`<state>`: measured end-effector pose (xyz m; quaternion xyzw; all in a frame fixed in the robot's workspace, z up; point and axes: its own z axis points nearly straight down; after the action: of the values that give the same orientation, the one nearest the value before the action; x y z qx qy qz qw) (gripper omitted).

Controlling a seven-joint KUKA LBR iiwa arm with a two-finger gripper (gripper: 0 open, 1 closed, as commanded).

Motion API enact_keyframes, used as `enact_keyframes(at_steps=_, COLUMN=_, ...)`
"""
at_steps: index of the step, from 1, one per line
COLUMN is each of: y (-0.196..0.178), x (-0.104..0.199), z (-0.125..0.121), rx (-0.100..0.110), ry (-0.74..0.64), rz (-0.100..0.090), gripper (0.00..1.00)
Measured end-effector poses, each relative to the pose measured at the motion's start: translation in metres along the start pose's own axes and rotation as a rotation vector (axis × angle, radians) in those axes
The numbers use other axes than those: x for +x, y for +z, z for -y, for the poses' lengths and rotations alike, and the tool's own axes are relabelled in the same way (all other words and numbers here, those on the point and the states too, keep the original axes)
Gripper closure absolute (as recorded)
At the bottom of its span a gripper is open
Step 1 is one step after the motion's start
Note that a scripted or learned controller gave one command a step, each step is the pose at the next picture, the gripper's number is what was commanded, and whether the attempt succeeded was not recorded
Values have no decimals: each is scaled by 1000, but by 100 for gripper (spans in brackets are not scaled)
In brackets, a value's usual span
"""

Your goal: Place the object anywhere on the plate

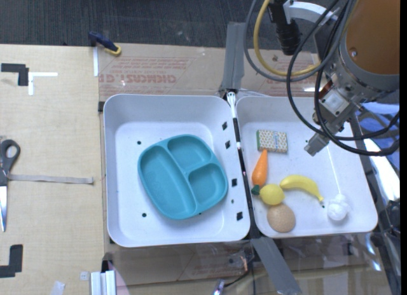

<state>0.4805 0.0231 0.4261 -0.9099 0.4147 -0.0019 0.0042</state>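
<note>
The carrot (pixel 260 167), lemon (pixel 271 194), banana (pixel 303 186) and other items lie in the right bin (pixel 356 224); the blue plate (pixel 182 175) sits in the left bin (pixel 121 224). The gripper (pixel 316 143) hangs above the right bin, touching nothing; its opening cannot be told.

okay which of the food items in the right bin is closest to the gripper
The patterned sponge-like block at the bin's upper left: it lies nearest the gripper; carrot, banana, lemon sit lower.
</note>
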Motion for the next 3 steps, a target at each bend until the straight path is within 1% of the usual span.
enact_keyframes(at_steps=1, y=-33, x=49, z=12, rx=1, ry=-223, rz=0, gripper=100)
enact_keyframes(at_steps=2, y=115, x=38, z=-9, rx=-8, ry=-331, rz=5, gripper=100)
enact_keyframes(at_steps=3, y=141, x=56, z=2, rx=-4, ry=-654, rz=2, gripper=100)
